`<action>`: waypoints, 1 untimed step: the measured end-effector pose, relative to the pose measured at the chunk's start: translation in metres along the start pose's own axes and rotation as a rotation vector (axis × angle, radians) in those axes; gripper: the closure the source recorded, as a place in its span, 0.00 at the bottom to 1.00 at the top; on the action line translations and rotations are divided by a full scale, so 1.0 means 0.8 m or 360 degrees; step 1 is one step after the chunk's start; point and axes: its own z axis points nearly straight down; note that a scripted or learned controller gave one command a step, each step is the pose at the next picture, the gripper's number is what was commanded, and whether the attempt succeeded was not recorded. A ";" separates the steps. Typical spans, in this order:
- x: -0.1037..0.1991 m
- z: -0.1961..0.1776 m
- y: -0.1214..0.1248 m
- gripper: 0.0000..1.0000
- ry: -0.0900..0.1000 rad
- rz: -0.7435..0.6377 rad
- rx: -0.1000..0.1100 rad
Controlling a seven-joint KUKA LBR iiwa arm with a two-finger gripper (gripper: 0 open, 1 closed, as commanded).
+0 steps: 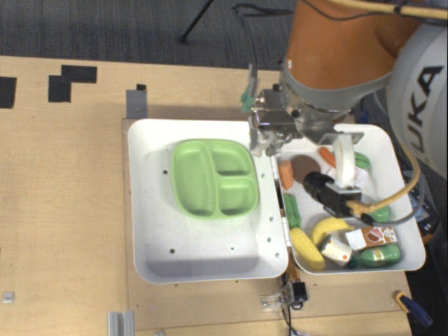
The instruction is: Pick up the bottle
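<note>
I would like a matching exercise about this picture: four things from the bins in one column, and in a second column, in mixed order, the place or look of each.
Things
1. green plate
2. banana
3. corn cob
4. bottle

Places or looks
A. green, lying in the right bin, at its lower right corner in the camera view
B. straight and yellow, beside the right bin's left wall
C. in the middle of the left bin
D. curved and yellow, in the right bin

Pairs: 1-C, 2-D, 3-B, 4-A

High camera slants down across the bench.
</note>
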 end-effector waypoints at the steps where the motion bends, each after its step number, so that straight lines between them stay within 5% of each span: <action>1: 0.056 0.100 -0.009 1.00 -0.0001 0.0309 0.0005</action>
